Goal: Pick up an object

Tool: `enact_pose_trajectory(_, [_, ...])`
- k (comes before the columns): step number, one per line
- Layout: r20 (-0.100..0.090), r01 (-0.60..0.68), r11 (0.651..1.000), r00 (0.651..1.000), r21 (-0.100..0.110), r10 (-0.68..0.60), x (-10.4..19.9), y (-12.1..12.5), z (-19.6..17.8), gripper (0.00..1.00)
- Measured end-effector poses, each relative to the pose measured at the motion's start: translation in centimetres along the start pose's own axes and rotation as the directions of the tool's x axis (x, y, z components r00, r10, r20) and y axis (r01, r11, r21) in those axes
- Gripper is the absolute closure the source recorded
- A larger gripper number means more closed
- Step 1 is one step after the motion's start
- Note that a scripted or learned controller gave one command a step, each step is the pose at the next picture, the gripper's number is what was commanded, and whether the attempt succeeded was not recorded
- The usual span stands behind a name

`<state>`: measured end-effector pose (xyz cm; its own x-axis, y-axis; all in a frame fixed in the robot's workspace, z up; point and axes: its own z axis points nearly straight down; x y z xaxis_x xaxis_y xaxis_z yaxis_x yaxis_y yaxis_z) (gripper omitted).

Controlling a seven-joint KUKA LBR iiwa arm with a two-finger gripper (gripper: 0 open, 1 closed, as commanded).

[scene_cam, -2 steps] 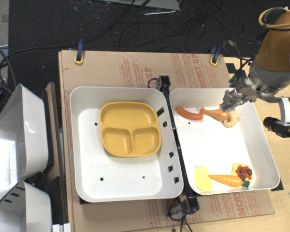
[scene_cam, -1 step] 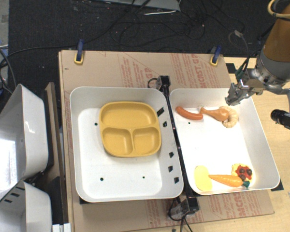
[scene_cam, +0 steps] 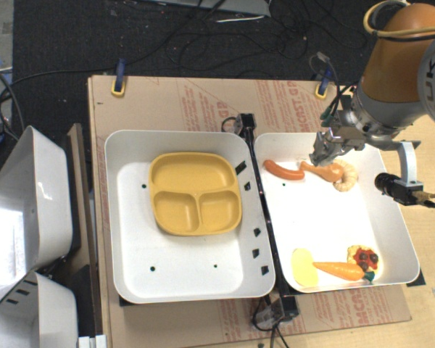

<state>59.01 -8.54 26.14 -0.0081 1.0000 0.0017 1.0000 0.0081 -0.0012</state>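
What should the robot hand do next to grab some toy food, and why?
Probably go straight down a little. The gripper hangs at the back of the right bin, just above the drumstick and beside the sausage, and nothing shows between its fingers yet.

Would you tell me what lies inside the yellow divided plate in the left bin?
Nothing lies in the yellow plate; all three compartments show bare. The bin floor beneath it is covered.
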Motion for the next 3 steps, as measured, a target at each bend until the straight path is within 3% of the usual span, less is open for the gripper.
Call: enact_pose_trajectory(3, [0.000,0.000,1.000,1.000,0.002,0.000,15.5,-3.7,3.0,1.00])
